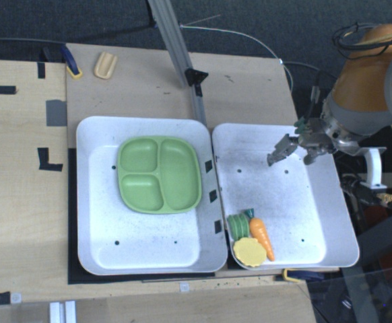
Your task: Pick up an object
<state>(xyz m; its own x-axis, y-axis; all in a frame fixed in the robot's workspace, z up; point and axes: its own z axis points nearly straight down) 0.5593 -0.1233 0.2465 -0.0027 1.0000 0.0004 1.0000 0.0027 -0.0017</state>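
Observation:
In the right bin (317, 200), near its front left corner, lie an orange toy carrot (261, 237), a yellow round piece (250, 252) and a green ridged toy (238, 224), all bunched together. My gripper (292, 152) hangs over the bin's upper right part, well away from those toys, with its two dark fingers spread apart and nothing between them. The left bin (95, 200) holds a green divided plate (159, 173).
A grey metal pole (176, 39) slants down to the bins' shared back edge. On the bench behind the left bin lie a tan block (105, 65) and a blue-and-yellow piece (70, 61). A white cable (250, 42) runs along the bench's back.

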